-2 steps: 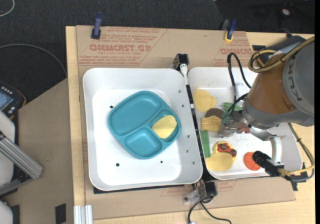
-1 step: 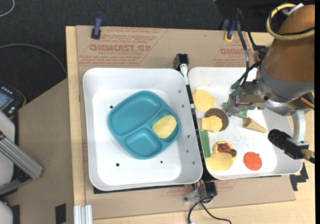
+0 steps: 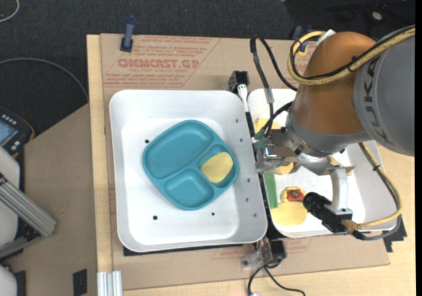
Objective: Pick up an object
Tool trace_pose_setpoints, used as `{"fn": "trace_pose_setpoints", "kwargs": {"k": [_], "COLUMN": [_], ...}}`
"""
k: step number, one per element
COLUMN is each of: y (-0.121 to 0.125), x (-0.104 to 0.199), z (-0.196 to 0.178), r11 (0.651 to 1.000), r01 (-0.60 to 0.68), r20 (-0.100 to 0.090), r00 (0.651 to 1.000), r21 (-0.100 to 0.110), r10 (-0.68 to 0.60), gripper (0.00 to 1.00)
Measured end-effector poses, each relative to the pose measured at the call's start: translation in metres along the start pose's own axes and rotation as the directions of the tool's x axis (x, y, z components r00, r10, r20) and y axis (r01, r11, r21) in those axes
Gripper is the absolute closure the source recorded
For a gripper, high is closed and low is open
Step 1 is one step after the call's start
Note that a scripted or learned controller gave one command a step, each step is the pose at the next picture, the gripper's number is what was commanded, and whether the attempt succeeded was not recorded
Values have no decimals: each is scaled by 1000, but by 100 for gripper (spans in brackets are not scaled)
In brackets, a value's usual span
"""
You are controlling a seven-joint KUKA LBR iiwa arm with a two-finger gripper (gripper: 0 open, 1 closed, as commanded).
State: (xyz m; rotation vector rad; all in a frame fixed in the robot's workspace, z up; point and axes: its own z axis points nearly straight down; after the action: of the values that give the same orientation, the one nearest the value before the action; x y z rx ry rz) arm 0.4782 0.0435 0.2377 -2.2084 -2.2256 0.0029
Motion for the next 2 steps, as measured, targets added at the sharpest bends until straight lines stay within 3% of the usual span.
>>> {"fn": "trace_pose_setpoints", "kwargs": {"k": [1, 2], "y": [2, -1], "x": [19, -20], "z": [-203, -96], "r11": [1000, 1000], "r01": [-3, -13], "r20": [-1, 5], "r00": [1000, 1000], "r21": [-27, 5], "r10": [3, 13], "gripper": [100, 100]}}
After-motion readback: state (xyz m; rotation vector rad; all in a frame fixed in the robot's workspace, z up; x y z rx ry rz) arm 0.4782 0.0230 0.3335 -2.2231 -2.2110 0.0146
